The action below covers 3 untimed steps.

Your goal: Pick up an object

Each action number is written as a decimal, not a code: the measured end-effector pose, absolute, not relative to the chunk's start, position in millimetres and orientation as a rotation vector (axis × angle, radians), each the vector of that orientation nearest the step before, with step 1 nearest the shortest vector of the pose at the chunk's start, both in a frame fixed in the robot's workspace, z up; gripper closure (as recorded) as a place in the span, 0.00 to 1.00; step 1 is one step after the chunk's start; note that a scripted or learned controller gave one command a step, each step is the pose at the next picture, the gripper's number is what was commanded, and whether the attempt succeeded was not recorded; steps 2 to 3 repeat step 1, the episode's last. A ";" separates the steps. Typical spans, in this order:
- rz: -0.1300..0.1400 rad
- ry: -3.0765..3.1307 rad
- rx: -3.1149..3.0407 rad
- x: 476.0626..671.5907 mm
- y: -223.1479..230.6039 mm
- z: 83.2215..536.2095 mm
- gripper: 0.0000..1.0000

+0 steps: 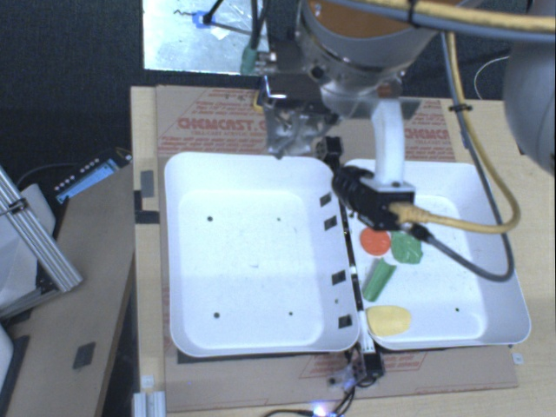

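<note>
We note arm [391, 24] entering from upper right, orange band topmost, wrist pointing down. End effector [300, 142] low at frame's upper centre; finger state indeterminate.

Two white bins: left bin [243, 259], right bin [486, 294], both with small dark dots. Orange-red round piece [375, 241], dark green lumpy piece [406, 249], light green long piece [379, 280], yellow piece [388, 320]. Tan cardboard [217, 124] with red print. Yellow cable [460, 226]. Grey arm [347, 50], orange band. Black clips [334, 224] between bins.
</note>
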<state>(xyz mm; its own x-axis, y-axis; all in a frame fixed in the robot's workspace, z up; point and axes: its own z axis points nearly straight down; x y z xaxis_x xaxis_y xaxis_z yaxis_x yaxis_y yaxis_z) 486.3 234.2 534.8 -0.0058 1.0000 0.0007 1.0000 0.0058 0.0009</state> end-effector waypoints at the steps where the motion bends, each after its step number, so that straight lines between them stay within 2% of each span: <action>1: 0.002 2.228 2.215 486.3 234.2 534.8 1.00; 3: 0.002 2.228 2.215 486.3 234.2 534.8 1.00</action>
